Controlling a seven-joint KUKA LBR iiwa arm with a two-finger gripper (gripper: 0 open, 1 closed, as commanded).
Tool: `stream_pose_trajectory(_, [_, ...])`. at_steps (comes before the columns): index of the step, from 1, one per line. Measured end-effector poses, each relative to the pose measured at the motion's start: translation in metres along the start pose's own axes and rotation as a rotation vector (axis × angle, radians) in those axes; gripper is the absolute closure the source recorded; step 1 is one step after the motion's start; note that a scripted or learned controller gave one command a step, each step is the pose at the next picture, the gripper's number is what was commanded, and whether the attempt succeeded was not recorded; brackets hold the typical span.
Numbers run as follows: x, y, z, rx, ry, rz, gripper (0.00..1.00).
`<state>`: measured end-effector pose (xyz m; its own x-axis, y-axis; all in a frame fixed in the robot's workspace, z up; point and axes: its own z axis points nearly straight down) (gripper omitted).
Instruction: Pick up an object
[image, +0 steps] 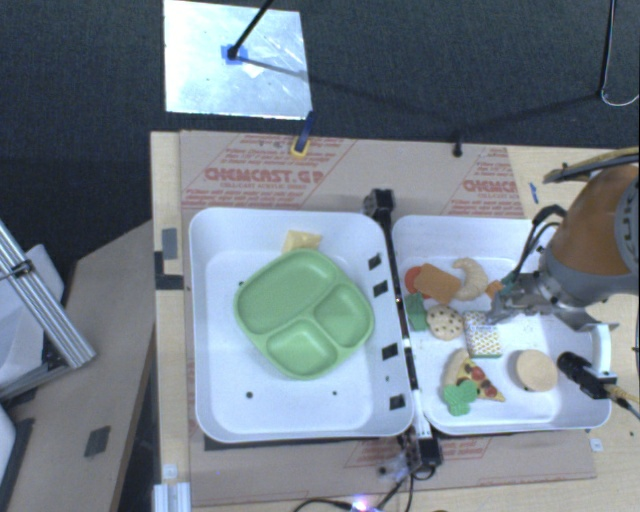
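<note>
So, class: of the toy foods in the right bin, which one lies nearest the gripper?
The checkered waffle square, just below the gripper. The round cookie, pizza slice and tan bun lie farther off.

Two shallow white bins stand side by side: left bin (215, 330), right bin (440, 232). The left bin holds one green divided plate (303, 312) and one small yellow piece (300, 240). The right bin holds one orange-brown item (436, 281), one croissant (470, 274), one round cookie (444, 322), one waffle square (483, 340), one pizza slice (478, 378), one round bun (536, 370), one green broccoli piece (459, 397).
</note>
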<state>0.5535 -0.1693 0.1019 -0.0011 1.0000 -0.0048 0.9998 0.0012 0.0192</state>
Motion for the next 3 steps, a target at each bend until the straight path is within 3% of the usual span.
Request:
stream_pose_trajectory(1, [-0.009,0.006,-0.048,0.014,0.003,-0.002,1.00])
stream_pose_trajectory(2, [-0.009,0.006,-0.112,0.011,0.002,-0.003,1.00])
stream_pose_trajectory(3, [-0.009,0.007,-0.123,0.015,0.004,-0.003,1.00])
